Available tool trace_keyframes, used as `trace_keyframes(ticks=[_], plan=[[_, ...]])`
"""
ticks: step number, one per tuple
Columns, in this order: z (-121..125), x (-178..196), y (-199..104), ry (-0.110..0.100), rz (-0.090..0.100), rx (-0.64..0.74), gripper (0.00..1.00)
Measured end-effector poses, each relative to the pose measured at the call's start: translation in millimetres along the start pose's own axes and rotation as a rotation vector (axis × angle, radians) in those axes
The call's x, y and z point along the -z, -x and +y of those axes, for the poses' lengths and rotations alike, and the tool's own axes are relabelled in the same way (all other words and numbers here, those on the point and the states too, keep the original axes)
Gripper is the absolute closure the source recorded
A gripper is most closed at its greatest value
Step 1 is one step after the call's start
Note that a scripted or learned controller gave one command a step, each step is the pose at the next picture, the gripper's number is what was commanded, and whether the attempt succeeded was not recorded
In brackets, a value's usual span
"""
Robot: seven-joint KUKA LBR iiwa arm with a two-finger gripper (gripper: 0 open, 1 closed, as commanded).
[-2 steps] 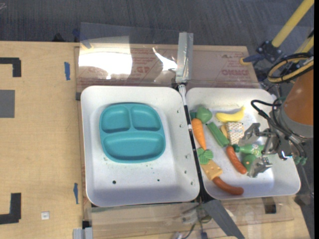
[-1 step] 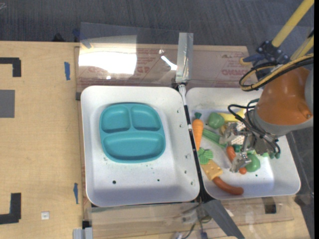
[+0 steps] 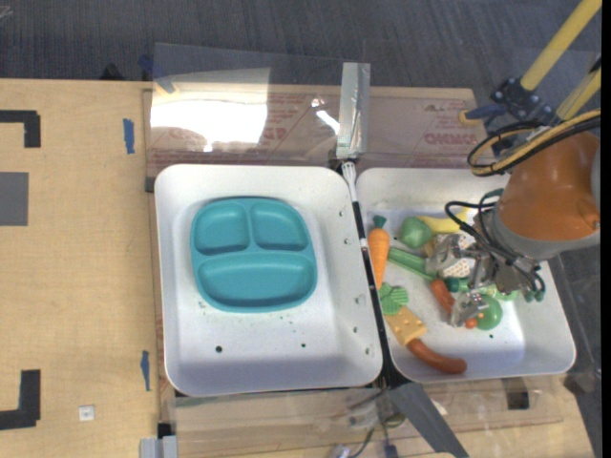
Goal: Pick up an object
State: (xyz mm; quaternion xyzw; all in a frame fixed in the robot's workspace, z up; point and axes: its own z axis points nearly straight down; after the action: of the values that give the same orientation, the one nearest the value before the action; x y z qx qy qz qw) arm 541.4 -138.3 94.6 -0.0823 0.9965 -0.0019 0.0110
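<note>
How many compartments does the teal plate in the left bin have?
3. The teal divided plate has two smaller compartments side by side along its far edge and one wide compartment along its near edge. It lies in the left bin.

Teal tray [image 3: 253, 254] in left bin [image 3: 191, 351], well left of fingers. Worktop [image 3: 72, 256] tan, blue tape [image 3: 128, 135]. Clear sheet [image 3: 248, 113] behind bins. Yellow pole [image 3: 563, 31] beyond.

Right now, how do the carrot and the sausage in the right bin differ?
The carrot is orange with a green top; the sausage is reddish-brown. The carrot lies by the bin's left wall, pointing up-down in the view; the sausage lies near the front edge, closer to crosswise. Both are long, slim toy foods lying flat.
</note>
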Motion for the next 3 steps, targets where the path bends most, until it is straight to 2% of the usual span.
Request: trace_keyframes(ticks=[1, 2, 3], plan=[[13, 0, 0, -0.002, 0.0, -0.034, 0.0], [22, -1, 18, -0.003, -0.002, -0.048, 0.0], [22, -2, 89, 0.0, 0.0, 0.357, 0.0]])
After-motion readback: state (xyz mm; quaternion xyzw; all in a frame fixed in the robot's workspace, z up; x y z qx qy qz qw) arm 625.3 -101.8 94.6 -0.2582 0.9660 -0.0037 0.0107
